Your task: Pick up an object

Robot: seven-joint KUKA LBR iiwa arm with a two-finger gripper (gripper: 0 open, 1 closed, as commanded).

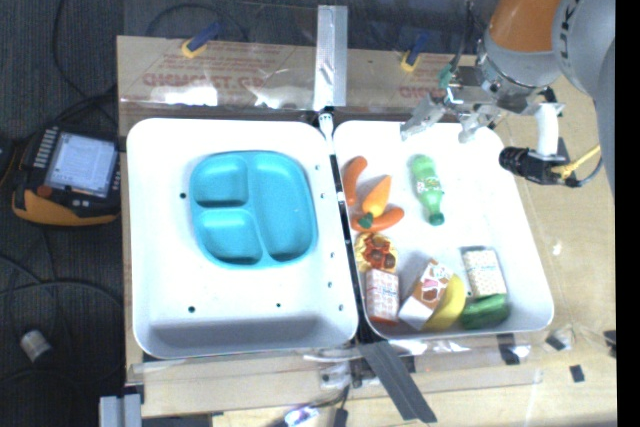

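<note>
The hand (452, 118) hovers spread and empty at the right bin's (520, 215) far rim. The green bottle (427, 187) below looks round and could roll from a pinch.

The arm (575, 0) is reaching in from the upper right, its orange band sitting above the grey wrist. The gripper (446, 120) is hanging at the end of it with both fingers (420, 120) spread apart, holding nothing between them.
</note>
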